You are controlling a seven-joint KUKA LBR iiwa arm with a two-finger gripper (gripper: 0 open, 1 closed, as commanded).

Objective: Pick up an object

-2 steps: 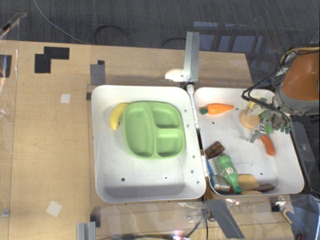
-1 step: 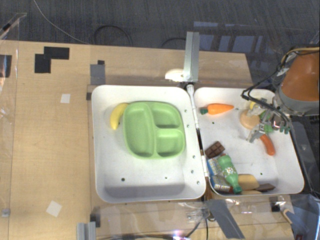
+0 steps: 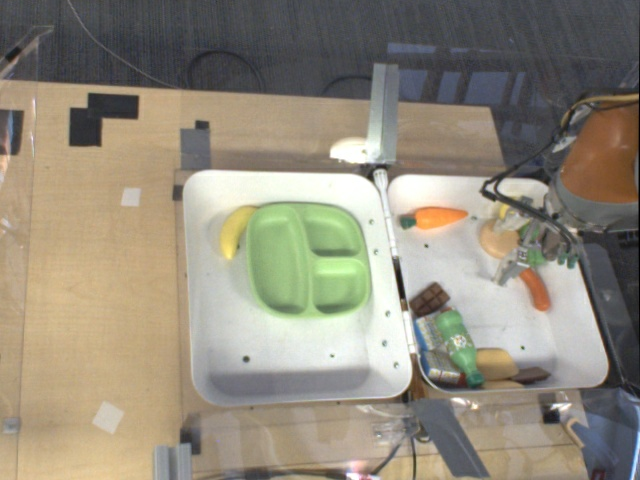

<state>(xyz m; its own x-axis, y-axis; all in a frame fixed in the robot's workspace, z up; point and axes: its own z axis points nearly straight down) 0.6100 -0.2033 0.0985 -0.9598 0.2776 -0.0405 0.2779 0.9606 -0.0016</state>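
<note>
My gripper (image 3: 517,264) hangs low over the right part of the right bin (image 3: 575,353), below the arm's orange band (image 3: 603,158). It is beside a pale peach round piece (image 3: 495,239) on its left and just above a small orange-red sausage (image 3: 537,290). I see nothing clearly held in it. An orange carrot (image 3: 437,218) lies at the back of the bin. A brown chocolate bar (image 3: 430,298), a green bottle (image 3: 459,342), a blue packet (image 3: 436,356), a tan bread piece (image 3: 497,362) and a dark brown stick (image 3: 531,375) crowd the front left.
In the left bin (image 3: 215,358) a green divided plate (image 3: 305,259) lies with a yellow banana (image 3: 235,231) against its left side. A metal post (image 3: 383,118) stands behind the wall between the bins. Cables (image 3: 520,183) loop beside the wrist.
</note>
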